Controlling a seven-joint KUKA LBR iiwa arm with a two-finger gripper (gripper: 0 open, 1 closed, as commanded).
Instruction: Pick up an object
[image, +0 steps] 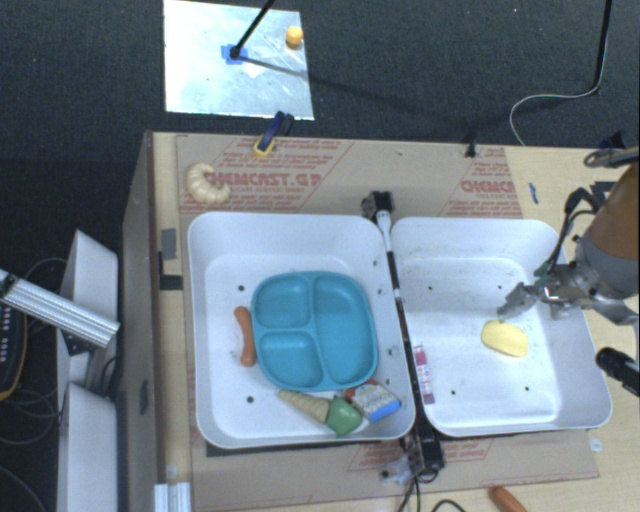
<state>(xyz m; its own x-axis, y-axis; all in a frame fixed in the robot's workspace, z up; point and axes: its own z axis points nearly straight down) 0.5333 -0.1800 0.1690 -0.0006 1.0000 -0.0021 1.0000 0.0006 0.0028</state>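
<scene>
Most of the right bin (470, 400) floor is left open around the yellow object (506, 339), which lies near its right wall. The left bin (215, 300) is crowded by a blue tray (312, 330), a sausage (245, 335) beside it, and small items (350, 408) below.

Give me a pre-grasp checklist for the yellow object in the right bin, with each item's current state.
1. Target in view: yellow object lies unobstructed in the right bin: ok.
2. Nothing crowding the target: ok.
3. Gripper near the target, just above and to its right in the image: ok.
4. Object between the fingers: not ok.
5. Finger opening: cannot tell.
6. Centred over the object: cannot tell.
</scene>
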